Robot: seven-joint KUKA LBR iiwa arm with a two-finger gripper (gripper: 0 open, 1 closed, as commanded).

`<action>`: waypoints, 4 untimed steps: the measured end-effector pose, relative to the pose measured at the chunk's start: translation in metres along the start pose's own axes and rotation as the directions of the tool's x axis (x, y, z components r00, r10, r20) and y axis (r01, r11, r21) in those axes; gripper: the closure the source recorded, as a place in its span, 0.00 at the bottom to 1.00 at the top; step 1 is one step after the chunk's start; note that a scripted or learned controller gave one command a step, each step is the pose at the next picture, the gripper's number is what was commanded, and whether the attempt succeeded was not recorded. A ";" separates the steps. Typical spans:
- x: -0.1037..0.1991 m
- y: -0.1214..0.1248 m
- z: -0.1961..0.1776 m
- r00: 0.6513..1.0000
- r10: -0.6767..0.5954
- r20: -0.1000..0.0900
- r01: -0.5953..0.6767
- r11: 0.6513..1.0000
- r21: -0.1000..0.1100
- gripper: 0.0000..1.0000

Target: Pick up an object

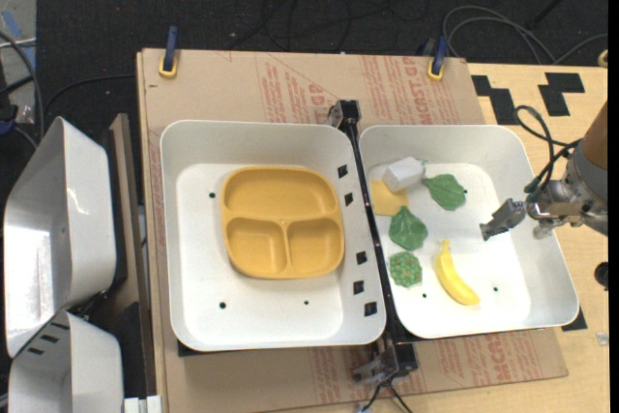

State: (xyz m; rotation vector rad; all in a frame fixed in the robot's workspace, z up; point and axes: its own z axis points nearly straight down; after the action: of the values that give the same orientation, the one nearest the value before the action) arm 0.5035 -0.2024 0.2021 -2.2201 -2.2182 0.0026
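Note:
The right bin (513, 290) holds several small items. A white-grey block (403, 174) lies at its far left, touching a pale yellow wedge (385, 198). A green leafy piece (447, 191) sits to the block's right, and a second green leafy piece (407, 229) lies below the wedge. A green broccoli-like clump (405, 270) rests near the front left, with a yellow banana (455, 277) beside it. My gripper (503, 219) hangs over the right half of this bin, right of the banana and the leafy pieces, with nothing visibly held.
The left bin (193, 208) carries a yellow three-compartment tray (283, 220). A black divider (366, 237) runs between the bins. The arm's grey wrist (585, 179) comes in over the right bin's right rim. White containers (53, 227) stand at the far left.

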 end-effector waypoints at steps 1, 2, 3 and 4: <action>-0.002 -0.007 0.046 1.000 0.001 0.000 -0.001 1.000 0.001 0.00; -0.001 -0.009 0.089 1.000 0.001 0.000 -0.001 1.000 0.001 0.00; -0.001 -0.008 0.076 1.000 0.001 0.001 -0.001 1.000 -0.004 1.00; 0.007 -0.007 0.031 1.000 -0.004 0.002 0.004 1.000 -0.007 1.00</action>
State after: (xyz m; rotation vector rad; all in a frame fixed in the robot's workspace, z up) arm 0.4961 -0.1953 0.1716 -2.2197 -2.2276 -0.0022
